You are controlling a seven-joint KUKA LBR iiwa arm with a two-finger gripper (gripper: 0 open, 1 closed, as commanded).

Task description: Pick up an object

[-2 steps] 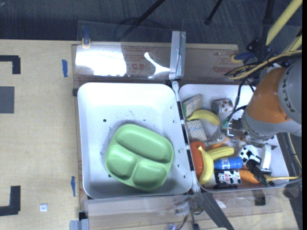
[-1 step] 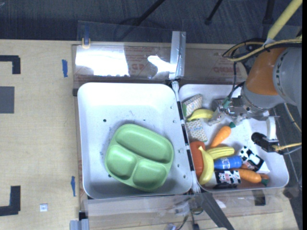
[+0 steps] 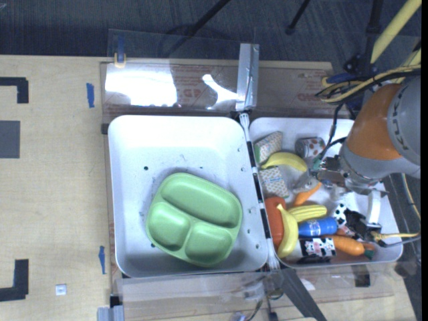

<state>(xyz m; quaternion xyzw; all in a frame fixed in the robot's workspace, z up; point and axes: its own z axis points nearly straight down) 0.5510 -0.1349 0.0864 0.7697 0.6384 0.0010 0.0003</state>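
Where arm (image 3: pixel 381 139) overhangs, tool (image 3: pixel 334 179) obscured

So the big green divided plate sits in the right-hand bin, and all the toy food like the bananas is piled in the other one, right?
Not quite. The camera view shows the green divided plate in the left bin. The toy food, including the bananas, is piled in the right bin, where the arm reaches in.

faint reddish print on the brown cardboard (image 3: pixel 304 79) behind the bins, too small to read, no other legible text
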